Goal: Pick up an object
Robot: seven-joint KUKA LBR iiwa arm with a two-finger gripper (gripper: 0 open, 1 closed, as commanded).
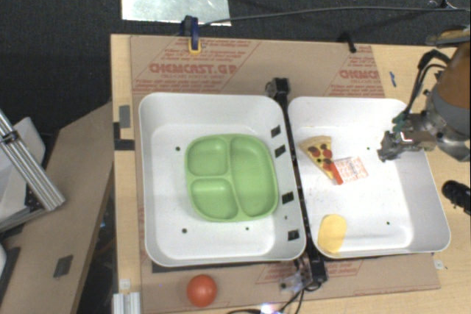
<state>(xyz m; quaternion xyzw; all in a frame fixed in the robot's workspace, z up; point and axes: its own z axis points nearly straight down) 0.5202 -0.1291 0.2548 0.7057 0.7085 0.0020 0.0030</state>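
In the right bin (pixel 419 195) lie a toy pizza slice (pixel 318 150), a small red and white packet (pixel 346 170) just right of it, and a yellow oval piece (pixel 333 232) near the front left corner. My gripper (pixel 390 147) hangs over the right part of this bin, to the right of the packet and apart from it. Nothing shows between its tips. The left bin (pixel 158 158) holds a green divided plate (pixel 231 176).
A red-orange ball (pixel 202 290) rests on the bench in front of the left bin. Black clips (pixel 285 196) run along the seam between the bins. A blue and yellow clamp (pixel 192 34) sits at the cardboard's far edge. Metal framing (pixel 26 165) stands at the left.
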